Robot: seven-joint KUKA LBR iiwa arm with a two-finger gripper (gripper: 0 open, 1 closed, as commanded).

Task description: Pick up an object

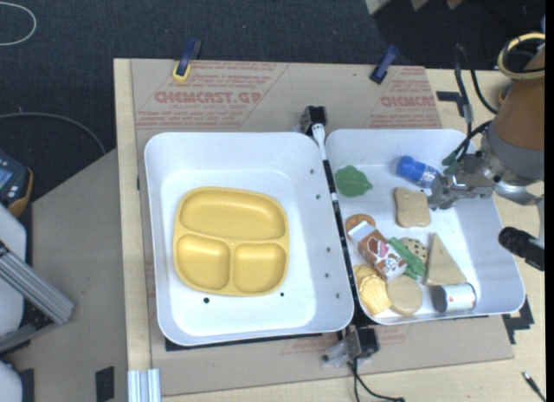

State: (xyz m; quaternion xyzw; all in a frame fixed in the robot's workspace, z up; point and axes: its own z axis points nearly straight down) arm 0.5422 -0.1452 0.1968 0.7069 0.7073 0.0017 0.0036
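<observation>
Camera view: the right bin (485, 145) holds a cluster of small objects. A blue bottle (414, 169) lies near the bin's far side, a tan bread slice (412, 208) just below it, and a green leaf (352, 181) to their left. Toward the near edge lie a red-and-white packet (378, 249), a tan wedge (441, 262), round crackers (389, 295) and a small can (456, 297). The gripper (450, 184) sits low over the bin, just right of the bottle and the bread slice; whether it is spread or pressed together cannot be told, and nothing is seen held. The left bin (164, 218) contains a yellow divided plate (231, 239).
</observation>
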